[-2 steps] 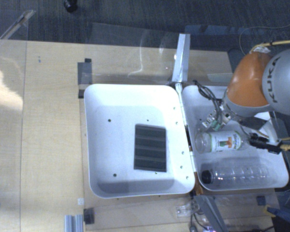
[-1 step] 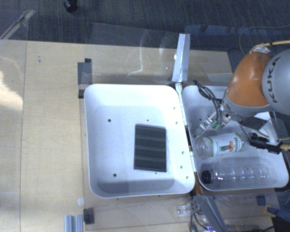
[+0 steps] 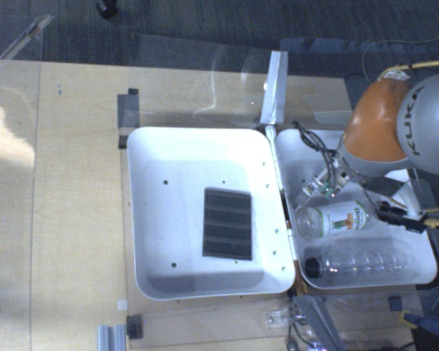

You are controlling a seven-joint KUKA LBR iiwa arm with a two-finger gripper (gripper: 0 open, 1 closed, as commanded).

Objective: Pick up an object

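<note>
We are hanging over the right bin (image 3: pixel 424 269) at the frame's right, the gripper (image 3: pixel 323 185) low near its upper left part. Whether it is wide or narrow we cannot tell. The jar (image 3: pixel 333 220) is lying just below it in the frame, long axis running left to right, cap end left. Lower still, a clear bottle (image 3: pixel 366 264) is lying parallel. A dark pad (image 3: pixel 228 223) is resting in the left bin (image 3: pixel 150 196), well apart.

Glossy white plastic bins (image 3: pixel 197 152), clear plastic bottles (image 3: pixel 373 264).
</note>
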